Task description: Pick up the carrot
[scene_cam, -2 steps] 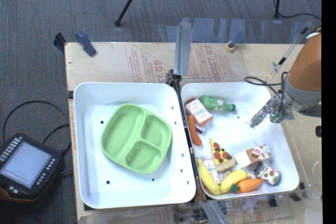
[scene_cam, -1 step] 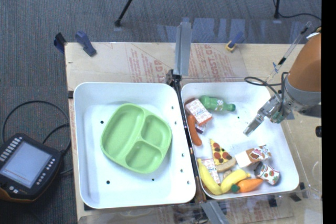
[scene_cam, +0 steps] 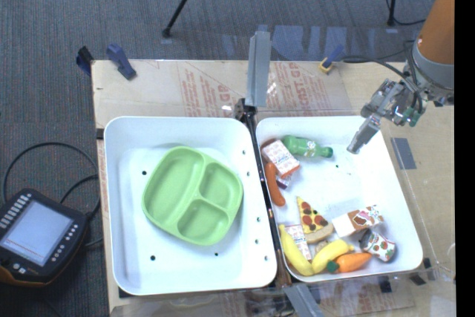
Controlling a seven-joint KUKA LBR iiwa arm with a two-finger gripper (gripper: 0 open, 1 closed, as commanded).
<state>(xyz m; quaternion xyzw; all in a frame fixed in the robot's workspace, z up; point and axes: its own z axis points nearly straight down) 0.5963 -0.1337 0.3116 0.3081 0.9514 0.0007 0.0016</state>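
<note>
**Inspector:** Location of the carrot (scene_cam: 351,262)?

**Assistant:** Near corner of the right bin (scene_cam: 393,182), lying almost flat, its green top toward the bananas (scene_cam: 312,256). It touches the nearer banana on one side and sits just beside a small printed can (scene_cam: 380,247) on the other.

**Inspector:** And the gripper (scene_cam: 362,137)?

**Assistant:** Raised over the far right part of that bin, well apart from the carrot. It holds nothing. Whether the fingers are spread or together cannot be told at this angle.

**Inspector:** Recommendation for the approach?

**Assistant:** In my judgement, travel toward the near corner, then descend straight down over the orange body, not the leafy end. Set the fingers across the carrot's width, one toward the bin wall, one toward the middle of the bin, so they do not land on the banana or the can. The crowding is the main risk: a finger on the banana would push the pile.

**Inspector:** Inventory.

**Assistant:** Two bins. Left bin (scene_cam: 126,159): one green divided plate (scene_cam: 193,194). Right bin: one carrot, two bananas, one green bottle (scene_cam: 306,148), one sausage (scene_cam: 275,185), one pizza slice (scene_cam: 312,220), one can, and three small printed cartons (scene_cam: 281,157) as best I can count; two of them are too small to identify with confidence.
</note>
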